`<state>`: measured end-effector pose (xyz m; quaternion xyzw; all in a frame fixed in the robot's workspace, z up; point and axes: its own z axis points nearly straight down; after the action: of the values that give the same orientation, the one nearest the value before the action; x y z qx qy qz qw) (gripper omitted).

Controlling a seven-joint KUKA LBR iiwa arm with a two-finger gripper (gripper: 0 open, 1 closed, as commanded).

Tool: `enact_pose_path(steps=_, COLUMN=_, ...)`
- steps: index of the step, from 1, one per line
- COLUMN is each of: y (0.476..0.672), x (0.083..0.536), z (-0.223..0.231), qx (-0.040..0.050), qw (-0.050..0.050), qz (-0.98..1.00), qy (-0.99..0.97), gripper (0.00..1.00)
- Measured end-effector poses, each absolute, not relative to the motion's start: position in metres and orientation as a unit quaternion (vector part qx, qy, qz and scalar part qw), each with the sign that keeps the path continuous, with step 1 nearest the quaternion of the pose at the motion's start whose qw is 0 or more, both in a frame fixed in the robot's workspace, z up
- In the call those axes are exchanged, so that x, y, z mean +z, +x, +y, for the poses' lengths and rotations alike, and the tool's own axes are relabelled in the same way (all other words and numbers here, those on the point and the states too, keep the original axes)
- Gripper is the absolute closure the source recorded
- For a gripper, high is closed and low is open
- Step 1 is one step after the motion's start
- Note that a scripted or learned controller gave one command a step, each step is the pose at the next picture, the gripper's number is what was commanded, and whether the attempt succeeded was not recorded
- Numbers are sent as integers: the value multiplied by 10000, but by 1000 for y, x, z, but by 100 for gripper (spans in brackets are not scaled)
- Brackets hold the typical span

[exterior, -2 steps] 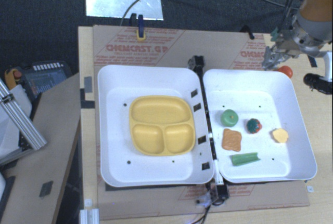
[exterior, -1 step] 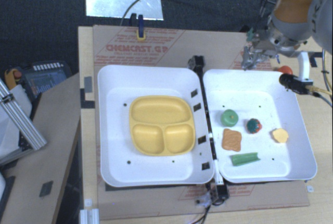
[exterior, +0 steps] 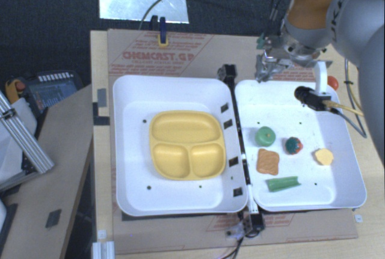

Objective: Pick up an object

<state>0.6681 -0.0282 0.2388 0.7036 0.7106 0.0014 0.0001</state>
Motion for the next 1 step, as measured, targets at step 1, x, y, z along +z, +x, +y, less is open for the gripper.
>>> enact_pose_path(steps=1, y=658, x=231, z=22, qx=9, qw=-7, qz=7105, qy=7037, gripper=100)
